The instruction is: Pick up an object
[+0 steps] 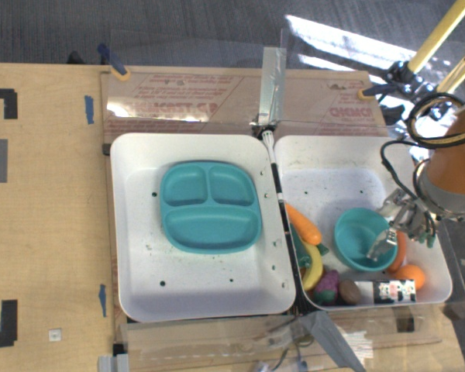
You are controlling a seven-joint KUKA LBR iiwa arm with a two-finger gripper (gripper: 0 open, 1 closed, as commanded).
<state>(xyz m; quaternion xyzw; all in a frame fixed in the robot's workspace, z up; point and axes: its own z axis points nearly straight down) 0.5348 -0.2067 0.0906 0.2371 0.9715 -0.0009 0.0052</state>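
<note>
One pincer [387, 242] reaches into the teal bowl [358, 239], touching its rim.

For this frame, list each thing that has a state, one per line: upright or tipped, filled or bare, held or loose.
Divided teal plate: flat, right way up, in the left bin, nothing on it.
Teal bowl: upright in the right bin, gripper reaching into it.
Carrot: lying loose beside the bowl.
Banana: lying loose by the divider.
Orange fruit: loose, near the bin's corner.
</note>
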